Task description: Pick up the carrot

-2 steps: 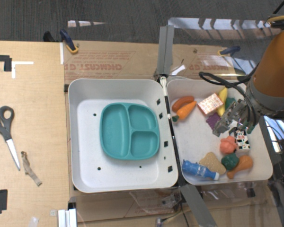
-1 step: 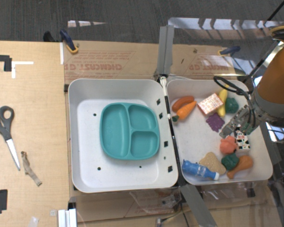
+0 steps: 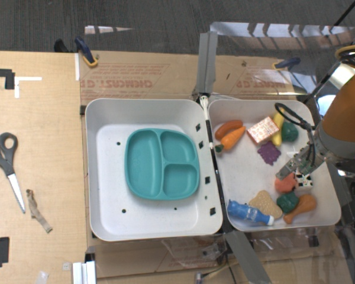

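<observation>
My pincer (image 3: 294, 169) hangs over a red-orange toy (image 3: 285, 184); its grip state I cannot tell. The tapered orange plastic carrot (image 3: 232, 137) lies well off leftward, so next comes travelling there.

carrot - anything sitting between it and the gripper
Yes. The gripper is low at the right bin's right side; the carrot lies at its upper left. The purple piece lies on the floor roughly between them, low enough to pass over.

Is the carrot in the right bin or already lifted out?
In: the carrot lies on the right bin's floor, near its left wall.
</observation>
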`<act>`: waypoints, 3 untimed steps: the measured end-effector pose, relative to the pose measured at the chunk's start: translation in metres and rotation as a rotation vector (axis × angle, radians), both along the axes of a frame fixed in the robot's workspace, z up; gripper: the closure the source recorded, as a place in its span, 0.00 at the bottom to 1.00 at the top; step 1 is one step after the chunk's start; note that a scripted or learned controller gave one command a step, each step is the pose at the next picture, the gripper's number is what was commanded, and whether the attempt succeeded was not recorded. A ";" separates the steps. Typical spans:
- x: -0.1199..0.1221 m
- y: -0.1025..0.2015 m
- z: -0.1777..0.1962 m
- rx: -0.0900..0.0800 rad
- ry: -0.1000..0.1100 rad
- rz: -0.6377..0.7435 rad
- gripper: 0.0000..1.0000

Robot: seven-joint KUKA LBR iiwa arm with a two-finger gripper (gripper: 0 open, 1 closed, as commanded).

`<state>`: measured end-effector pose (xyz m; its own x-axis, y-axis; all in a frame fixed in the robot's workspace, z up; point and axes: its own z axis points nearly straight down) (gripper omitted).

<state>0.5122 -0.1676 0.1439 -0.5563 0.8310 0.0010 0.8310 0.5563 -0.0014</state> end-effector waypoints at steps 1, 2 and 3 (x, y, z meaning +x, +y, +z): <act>0.007 0.101 0.047 -0.001 -0.001 -0.075 1.00; 0.037 0.062 -0.002 -0.002 -0.001 -0.273 1.00; 0.057 0.055 -0.029 -0.003 -0.001 -0.596 1.00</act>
<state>0.5692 -0.1129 0.1147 0.0064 1.0000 -0.0017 1.0000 -0.0064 -0.0009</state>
